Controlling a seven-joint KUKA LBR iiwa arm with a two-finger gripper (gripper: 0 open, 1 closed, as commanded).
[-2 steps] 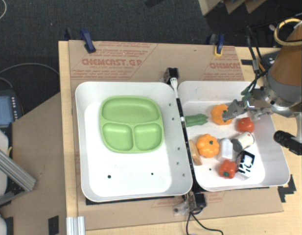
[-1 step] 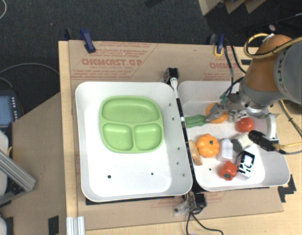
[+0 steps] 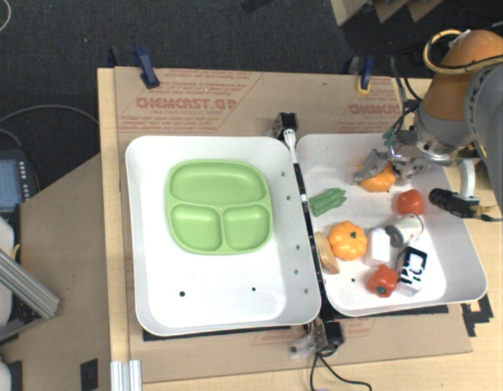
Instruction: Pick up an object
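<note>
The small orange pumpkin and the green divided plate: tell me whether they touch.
Apart. The camera view shows the orange pumpkin lying in the right bin and the green divided plate in the left bin, with both bin rims between them.

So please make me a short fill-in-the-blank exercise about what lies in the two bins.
1. The green divided plate lies in the ___ bin.
2. The claw is over the ___ bin.
3. The small pumpkin is ___ in colour.
4. The plate has ___ compartments.

Missing words: left; right; orange; three
</note>
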